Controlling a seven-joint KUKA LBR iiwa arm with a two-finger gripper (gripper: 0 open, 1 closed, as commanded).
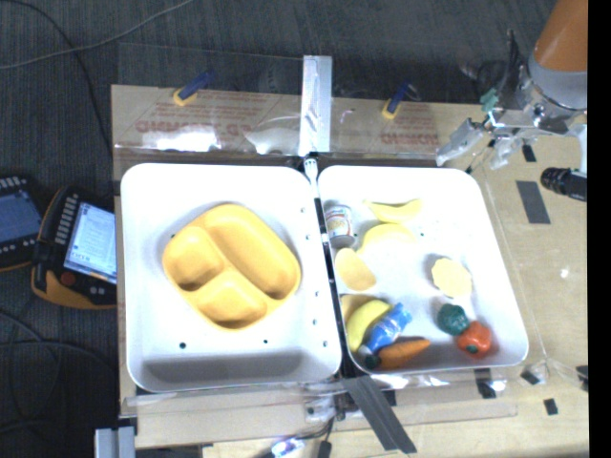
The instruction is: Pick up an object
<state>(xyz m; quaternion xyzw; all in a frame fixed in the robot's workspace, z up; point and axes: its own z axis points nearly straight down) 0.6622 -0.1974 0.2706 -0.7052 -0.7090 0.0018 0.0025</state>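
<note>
Gripper point(474, 148) seen above the right bin's point(498, 246) upper right corner, outside its rim, fingers spread wide, nothing between them. Orange band of the arm point(563, 27) noted at top right. In the right bin: small jar point(338, 222) by the left wall, pale yellow pieces point(393, 211) near it, banana point(361, 321), blue bottle point(387, 329), carrot point(403, 352), green item point(452, 317) touching a red one point(474, 339). Left bin point(143, 284) occupied by a yellow sectioned tray point(231, 265)
</note>
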